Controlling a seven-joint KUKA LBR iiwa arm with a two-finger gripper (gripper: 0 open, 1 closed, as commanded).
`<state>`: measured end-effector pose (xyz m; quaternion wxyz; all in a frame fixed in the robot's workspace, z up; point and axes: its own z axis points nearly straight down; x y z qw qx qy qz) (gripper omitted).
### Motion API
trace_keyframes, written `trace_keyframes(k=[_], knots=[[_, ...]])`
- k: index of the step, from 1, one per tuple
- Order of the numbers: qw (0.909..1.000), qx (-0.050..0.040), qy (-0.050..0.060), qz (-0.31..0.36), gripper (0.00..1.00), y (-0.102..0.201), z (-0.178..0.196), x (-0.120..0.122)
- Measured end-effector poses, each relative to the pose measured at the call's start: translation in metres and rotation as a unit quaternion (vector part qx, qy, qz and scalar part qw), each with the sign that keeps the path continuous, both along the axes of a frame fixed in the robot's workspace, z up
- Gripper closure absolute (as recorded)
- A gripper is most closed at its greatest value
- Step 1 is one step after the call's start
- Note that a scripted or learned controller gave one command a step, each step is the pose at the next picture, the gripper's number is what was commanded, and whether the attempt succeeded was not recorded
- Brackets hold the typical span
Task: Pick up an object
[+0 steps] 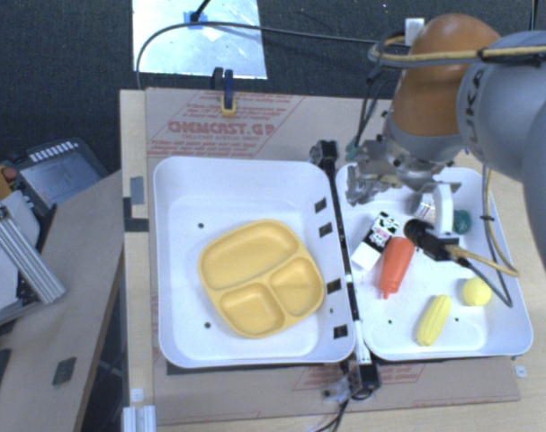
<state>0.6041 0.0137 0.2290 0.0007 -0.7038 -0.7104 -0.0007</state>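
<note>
Since we reach into the right bin (515,327) from above, the arm (488,88) could jostle its crowded contents. We cannot tell the state of the gripper (373,184), which hangs near the bin's upper left corner. Below it the carrot (395,265) touches a patterned box (377,238); corn (433,319) and lemon (477,292) may roll.

Yellow tray (255,277), orange carrot (395,265)
</note>
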Motion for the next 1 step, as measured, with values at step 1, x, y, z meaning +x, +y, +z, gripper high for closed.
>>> trace_keyframes(k=[1], knots=[[1.0000,-0.0001,0.001,0.000,1.00,0.0560,-0.0066,-0.0269]])
